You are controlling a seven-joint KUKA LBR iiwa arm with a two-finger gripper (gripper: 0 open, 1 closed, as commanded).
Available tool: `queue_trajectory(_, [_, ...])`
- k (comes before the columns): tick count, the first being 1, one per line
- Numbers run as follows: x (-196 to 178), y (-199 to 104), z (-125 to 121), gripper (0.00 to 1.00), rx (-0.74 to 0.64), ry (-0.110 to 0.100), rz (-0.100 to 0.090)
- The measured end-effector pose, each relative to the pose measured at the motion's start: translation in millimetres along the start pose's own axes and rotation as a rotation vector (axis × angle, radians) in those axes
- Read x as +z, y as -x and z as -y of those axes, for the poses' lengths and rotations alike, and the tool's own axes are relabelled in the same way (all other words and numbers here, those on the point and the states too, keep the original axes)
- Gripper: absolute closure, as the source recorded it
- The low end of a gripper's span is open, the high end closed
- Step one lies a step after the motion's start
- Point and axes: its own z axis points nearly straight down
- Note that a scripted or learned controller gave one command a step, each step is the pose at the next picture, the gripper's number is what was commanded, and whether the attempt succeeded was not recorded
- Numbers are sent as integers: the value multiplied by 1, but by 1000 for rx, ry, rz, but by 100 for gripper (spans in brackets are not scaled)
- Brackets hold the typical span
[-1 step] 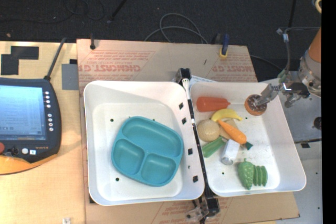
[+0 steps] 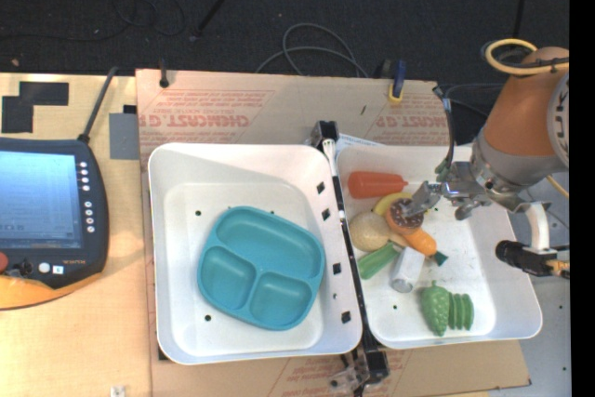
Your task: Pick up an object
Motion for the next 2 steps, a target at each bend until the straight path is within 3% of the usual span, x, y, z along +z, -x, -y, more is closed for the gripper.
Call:
queue_trajectory(1, [72,-37,26,0,5,12,7])
queue_trajectory(2, [64,-37,27,100,11,6,3])
